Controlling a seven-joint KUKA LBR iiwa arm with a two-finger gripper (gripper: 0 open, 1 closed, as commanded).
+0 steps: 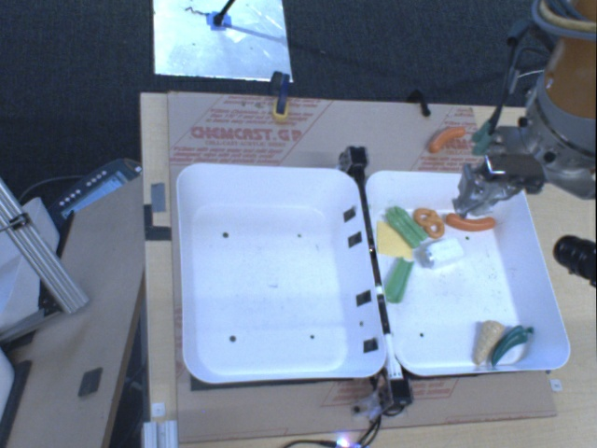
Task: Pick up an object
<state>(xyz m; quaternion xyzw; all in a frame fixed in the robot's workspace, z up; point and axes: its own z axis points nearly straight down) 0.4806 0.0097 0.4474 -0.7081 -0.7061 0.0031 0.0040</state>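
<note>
The right bin [466,306] holds several small toys. An orange sausage [474,221] lies near its back edge, with a pretzel ring [430,220], a ridged green pod [405,225] and a yellow slice [389,241] to its left. A white block [440,252] and a green pickle [398,280] lie nearer the middle. A beige cob [486,342] and a teal piece [512,342] rest in the front right corner. My gripper [471,202] hangs low just above the orange sausage's left end, and I see nothing held in it.
The left bin [270,278] sits beside the right one, with black clips [359,241] along the shared wall. A second orange sausage [448,139] lies on the board behind the right bin. A yellow and blue clamp [280,96] stands at the board's back edge.
</note>
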